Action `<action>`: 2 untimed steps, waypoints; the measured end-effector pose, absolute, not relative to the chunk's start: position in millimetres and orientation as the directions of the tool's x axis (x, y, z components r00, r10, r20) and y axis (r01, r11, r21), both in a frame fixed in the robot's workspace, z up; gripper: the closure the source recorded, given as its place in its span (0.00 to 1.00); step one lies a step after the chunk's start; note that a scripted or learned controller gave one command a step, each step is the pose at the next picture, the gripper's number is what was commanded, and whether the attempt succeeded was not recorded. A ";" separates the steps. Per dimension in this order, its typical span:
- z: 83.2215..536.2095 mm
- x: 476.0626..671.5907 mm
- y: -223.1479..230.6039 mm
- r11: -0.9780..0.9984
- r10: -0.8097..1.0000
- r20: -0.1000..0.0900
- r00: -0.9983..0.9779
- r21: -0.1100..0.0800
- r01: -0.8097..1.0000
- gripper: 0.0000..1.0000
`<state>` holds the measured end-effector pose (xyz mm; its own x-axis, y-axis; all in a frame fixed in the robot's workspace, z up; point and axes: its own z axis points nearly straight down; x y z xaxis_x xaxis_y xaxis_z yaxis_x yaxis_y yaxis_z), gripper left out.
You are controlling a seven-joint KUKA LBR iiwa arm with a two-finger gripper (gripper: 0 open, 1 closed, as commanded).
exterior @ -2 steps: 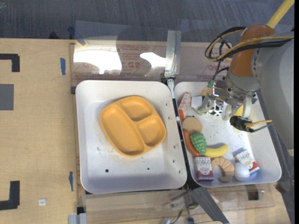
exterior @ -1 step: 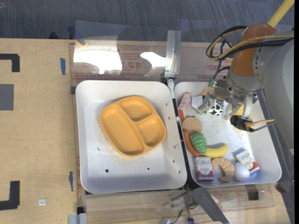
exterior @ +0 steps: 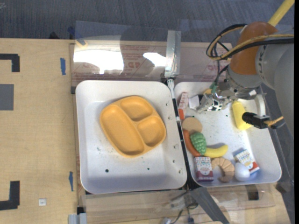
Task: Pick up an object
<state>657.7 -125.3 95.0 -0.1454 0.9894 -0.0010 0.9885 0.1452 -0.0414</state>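
Yellow banana [exterior: 216,150] lies in the right bin [exterior: 271,157], its long axis running left-right, toward the front from my end effector [exterior: 212,101]. My end effector hangs over the bin's back; its opening I cannot tell.

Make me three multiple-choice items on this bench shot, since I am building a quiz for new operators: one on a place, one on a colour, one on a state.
1. Where does the divided plate lie?
A. In the left bin
B. In the right bin
C. On the bench outside both bins

2. What colour is that plate?
A. Blue
B. Orange-yellow
C. Black

3. How does the banana stand to the gripper?
A. Clamped in it
B. Hanging from it above the bins
C. Lying on the bin floor, apart from it

Answers: 1 A, the plate sits alone inside the left bin's walls. 2 B, its whole surface is orange-yellow. 3 C, the banana rests low in the right bin beside the green toy, while the gripper hovers near the bin's upper end.
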 end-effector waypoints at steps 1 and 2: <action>91.3 653.4 -116.0 -0.025 1.000 -0.009 0.025 -0.062 0.998 0.00; 90.6 652.5 -116.0 -0.088 0.996 -0.005 0.088 -0.068 0.994 0.00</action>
<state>652.5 -116.0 90.6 0.0879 0.9961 -0.0053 0.9938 -0.0881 -0.0680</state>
